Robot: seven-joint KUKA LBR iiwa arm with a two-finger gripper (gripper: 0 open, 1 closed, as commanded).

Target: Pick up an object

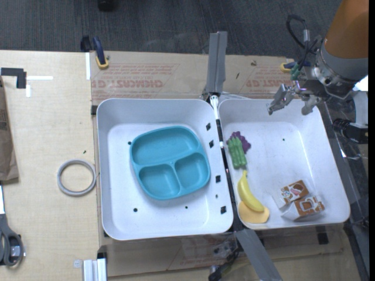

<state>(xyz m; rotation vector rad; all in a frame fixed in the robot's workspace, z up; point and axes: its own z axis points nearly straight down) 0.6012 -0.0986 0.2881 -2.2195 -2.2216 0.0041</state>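
From above, the pale wooden surface [47,127] carries two shallow white plastic bins side by side, with brown printed cardboard [146,75] lying behind them at twelve o'clock. The left bin [111,215] holds a smooth turquoise plate [170,163] with three rounded compartments, sitting at its centre.

The right bin [328,157] holds the loose things, all toward its lower half. At nine o'clock in that bin, against the divider, lies a ribbed green vegetable [237,155] touching a knobbly purple bunch of grapes [242,141]. At seven o'clock a curved yellow banana [249,195] rests just beside, and partly over, a flat orange disc [256,215]. At five o'clock sits a crumpled white packet [300,201] with brown printed squares, well apart from the fruit.

The gripper [296,101] hangs at the bin's one o'clock corner, over the back rim, with the grey arm and its orange band [351,22] rising at the right. Its two dark fingers are spread wide with nothing between them.

On the surface at nine o'clock of the left bin lies a pale ring of tape [76,177]; scissors [10,244] sit at the lower left corner.
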